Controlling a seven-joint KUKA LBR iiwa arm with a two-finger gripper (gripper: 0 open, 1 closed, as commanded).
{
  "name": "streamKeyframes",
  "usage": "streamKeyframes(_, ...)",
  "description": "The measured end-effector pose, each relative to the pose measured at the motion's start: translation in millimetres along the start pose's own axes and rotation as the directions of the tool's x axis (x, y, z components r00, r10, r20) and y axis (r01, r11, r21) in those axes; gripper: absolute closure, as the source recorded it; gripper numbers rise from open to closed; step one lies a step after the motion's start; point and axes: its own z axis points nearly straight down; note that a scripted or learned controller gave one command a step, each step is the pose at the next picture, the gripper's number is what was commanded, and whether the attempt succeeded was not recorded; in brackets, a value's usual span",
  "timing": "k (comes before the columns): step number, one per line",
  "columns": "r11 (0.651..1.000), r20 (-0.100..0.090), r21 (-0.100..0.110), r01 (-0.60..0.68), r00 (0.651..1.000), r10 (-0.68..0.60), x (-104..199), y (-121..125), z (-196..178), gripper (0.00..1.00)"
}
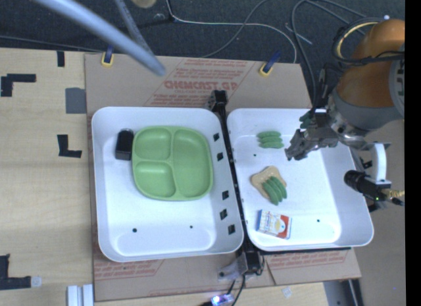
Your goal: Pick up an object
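We've got the gripper (297, 151) hanging over the right bin (329, 232), just right of the green pea pods (270, 140), and honestly we can't tell how the jaws stand. Below sit a tan-and-green toy (271, 185) and a small carton (273, 224); the left bin (108, 219) holds a green plate (173, 163) with 3 sections.

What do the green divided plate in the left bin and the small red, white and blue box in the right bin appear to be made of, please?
The green divided plate looks like moulded plastic with a matte finish: uniform colour, soft rounded ridges, no sharp glare. The small box looks like printed cardboard, judging by its flat faces and coloured print, though it is too small to be sure.
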Motion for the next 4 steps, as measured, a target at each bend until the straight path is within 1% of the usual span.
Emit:
streamKeyframes(1, 1.000, 0.000, 0.002, -0.001, 1.000, 0.001, 54, 16, 16, 1.00)
streamKeyframes(2, 1.000, -0.001, 0.000, 0.000, 1.000, 0.000, 106, 38, 10, 1.00)
streamKeyframes(3, 1.000, 0.000, 0.001, -0.002, 1.000, 0.002, 147, 56, 15, 1.00)
streamKeyframes(4, 1.000, -0.001, 0.000, -0.001, 1.000, 0.001, 197, 74, 11, 1.00)
